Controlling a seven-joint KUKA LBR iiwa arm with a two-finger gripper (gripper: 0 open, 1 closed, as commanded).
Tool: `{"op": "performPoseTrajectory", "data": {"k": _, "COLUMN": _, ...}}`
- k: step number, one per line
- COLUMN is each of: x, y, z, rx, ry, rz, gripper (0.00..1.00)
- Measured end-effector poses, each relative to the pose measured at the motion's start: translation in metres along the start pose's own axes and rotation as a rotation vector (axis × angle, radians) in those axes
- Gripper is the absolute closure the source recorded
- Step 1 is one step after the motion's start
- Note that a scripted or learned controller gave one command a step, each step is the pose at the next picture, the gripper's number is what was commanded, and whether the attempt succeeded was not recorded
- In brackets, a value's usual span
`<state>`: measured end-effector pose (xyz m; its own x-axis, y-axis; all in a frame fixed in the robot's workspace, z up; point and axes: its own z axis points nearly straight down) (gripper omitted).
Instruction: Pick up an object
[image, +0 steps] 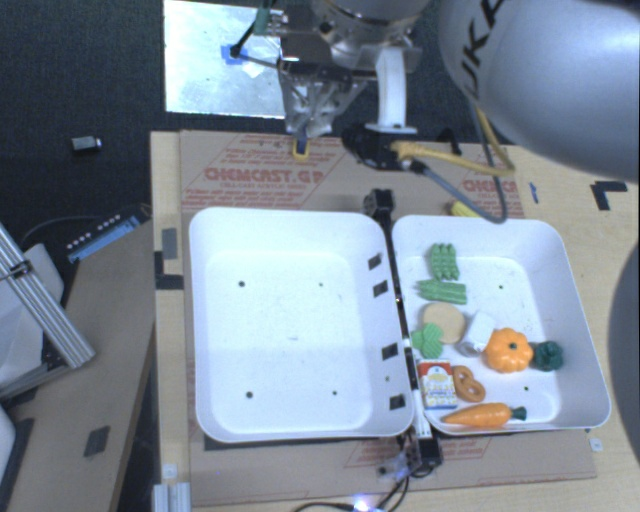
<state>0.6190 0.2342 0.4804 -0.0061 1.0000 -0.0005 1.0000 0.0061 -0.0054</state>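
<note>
Nothing is grasped yet as the pincer (303, 125), its grip unreadable, hovers well behind the pumpkin (508, 350), needing a descent.

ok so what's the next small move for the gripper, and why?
Probably travel toward the right bin and stop above the pumpkin. The gripper hangs past the bins' far edge, over the cardboard, with nothing between its fingers. All the objects lie in the right bin, and the pumpkin looks the least crowded.
</note>
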Motion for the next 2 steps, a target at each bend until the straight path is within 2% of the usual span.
{"op": "performPoseTrajectory", "data": {"k": 1, "x": -0.001, "y": 0.051, "z": -0.059, "rx": -0.016, "ry": 0.002, "rz": 0.002, "gripper": 1.0}}
{"op": "performPoseTrajectory", "data": {"k": 2, "x": 0.0, "y": -0.009, "z": 0.024, "rx": 0.003, "ry": -0.001, "rz": -0.001, "gripper": 1.0}}
